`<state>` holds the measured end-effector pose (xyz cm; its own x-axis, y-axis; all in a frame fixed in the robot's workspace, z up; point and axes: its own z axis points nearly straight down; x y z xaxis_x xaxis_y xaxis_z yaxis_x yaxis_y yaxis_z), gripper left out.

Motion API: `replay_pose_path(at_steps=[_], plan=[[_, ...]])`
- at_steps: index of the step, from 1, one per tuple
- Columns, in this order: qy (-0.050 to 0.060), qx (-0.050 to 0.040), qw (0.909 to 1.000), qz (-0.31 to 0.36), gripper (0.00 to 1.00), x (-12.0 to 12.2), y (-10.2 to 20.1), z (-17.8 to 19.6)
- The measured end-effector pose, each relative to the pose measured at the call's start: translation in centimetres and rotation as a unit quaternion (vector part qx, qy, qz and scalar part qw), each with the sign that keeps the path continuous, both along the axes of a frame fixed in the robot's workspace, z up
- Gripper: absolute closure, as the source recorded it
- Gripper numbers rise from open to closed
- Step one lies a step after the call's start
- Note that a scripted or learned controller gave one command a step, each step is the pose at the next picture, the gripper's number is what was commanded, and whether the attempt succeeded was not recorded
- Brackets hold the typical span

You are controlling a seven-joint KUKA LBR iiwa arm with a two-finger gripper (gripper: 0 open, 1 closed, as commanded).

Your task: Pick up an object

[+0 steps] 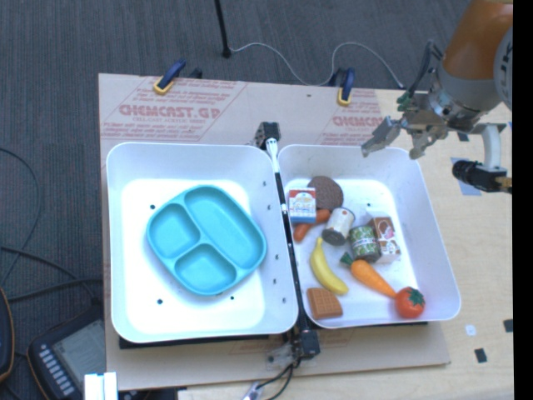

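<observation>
The right bin (433,223) has all the pickable stuff piled in it: a yellow banana (326,267) lying diagonal, an orange carrot (372,278) beside it, a red tomato (409,302) in the near corner, a waffle-looking cracker (324,303), a brown cookie (327,192), two small cans (363,242) and a couple little cartons (301,204).
</observation>
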<state>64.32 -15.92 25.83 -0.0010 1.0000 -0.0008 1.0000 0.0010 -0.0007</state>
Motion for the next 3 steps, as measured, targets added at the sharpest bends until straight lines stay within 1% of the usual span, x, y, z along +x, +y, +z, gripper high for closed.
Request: replay_pose_path(at_steps=[1, 2, 3], plan=[[0.002, 0.0006, 1.0, 0.0, 0.0, -1.7, 3.2, -11.8], [-0.002, -0.0018, 1.0, -0.001, 0.0, -2.3, 5.7, -16.3], [0.0, -0.0009, 1.0, -0.001, 1.0, -2.4, 5.8, -15.4]])
